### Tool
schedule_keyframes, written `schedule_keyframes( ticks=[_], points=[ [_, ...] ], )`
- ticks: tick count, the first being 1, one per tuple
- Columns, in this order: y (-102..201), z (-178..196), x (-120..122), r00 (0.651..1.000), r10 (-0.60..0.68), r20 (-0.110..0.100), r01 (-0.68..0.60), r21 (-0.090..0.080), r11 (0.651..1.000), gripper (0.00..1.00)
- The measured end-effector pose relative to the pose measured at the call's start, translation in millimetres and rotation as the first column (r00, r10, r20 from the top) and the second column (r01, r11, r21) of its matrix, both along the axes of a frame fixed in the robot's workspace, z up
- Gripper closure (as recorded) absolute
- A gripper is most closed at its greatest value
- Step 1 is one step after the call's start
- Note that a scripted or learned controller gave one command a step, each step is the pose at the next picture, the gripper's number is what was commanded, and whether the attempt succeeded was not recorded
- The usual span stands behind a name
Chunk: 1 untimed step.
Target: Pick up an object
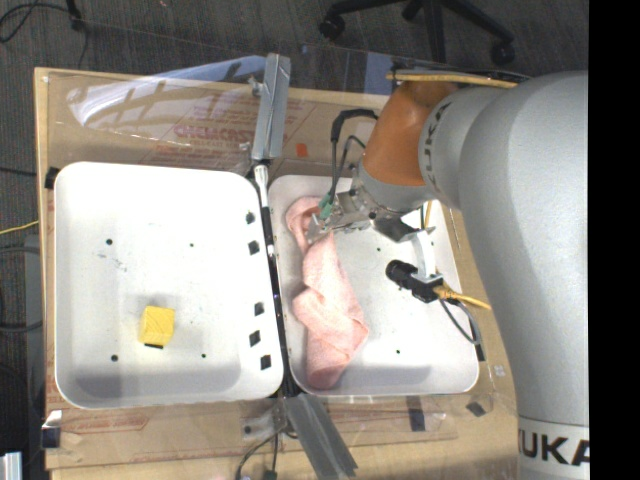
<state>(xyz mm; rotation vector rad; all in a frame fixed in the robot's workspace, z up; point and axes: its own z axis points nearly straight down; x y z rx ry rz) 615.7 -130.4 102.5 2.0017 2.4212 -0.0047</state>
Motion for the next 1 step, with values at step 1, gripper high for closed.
schedule_keyframes(
  ticks=[1],
  points=[
    [58.1,89.0,16.8,0.965,-0.261,-0.001,0.261,0.002,0.965,1.00]
  ],
)
